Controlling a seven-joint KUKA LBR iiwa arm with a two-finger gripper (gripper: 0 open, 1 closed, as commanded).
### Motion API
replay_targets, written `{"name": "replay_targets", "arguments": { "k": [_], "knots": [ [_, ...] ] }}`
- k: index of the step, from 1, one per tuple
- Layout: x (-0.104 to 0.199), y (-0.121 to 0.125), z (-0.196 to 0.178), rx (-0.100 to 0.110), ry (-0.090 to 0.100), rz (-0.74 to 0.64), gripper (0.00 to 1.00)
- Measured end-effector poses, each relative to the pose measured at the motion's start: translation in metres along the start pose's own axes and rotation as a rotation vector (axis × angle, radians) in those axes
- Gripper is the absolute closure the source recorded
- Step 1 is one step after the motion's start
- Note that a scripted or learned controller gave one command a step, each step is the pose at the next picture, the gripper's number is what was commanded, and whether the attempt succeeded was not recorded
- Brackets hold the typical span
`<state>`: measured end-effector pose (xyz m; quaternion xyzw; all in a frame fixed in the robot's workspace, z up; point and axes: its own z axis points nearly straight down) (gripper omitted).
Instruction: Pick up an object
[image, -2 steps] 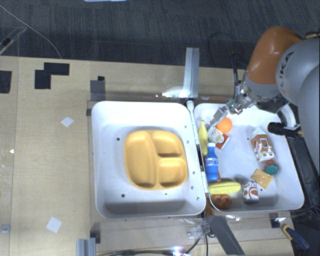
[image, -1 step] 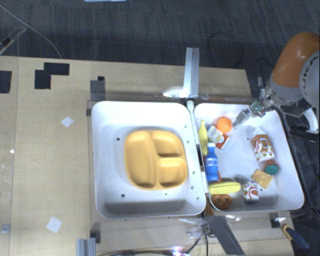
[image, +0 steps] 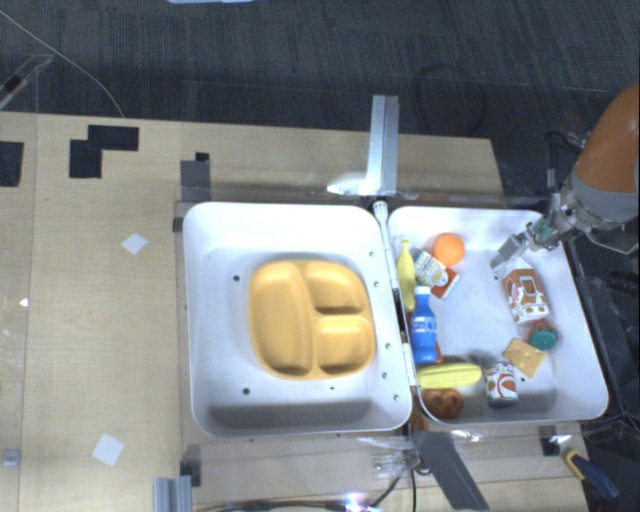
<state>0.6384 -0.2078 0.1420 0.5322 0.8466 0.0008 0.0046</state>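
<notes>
Where arm (image: 612, 165) overhangs right bin (image: 585, 330).

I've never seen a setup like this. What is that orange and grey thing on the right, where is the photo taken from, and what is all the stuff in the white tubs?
The picture comes from one camera fixed above a wooden bench, looking down at a slant. The orange and grey shape is a robot arm reaching in from the right. At its tip is a gripper, hovering over the right bin with nothing visibly in it. That bin holds small items: an orange ball, a blue bottle, a toy corn cob, a red and white carton and more. The left bin holds a yellow divided tray. The arm's job is to pick something up.
</notes>
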Motion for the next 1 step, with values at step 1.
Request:
{"name": "replay_targets", "arguments": {
  "k": [1],
  "knots": [
    [-0.0090,0.0273,-0.0377,-0.003,-0.001,-0.156,0.00]
  ]
}}
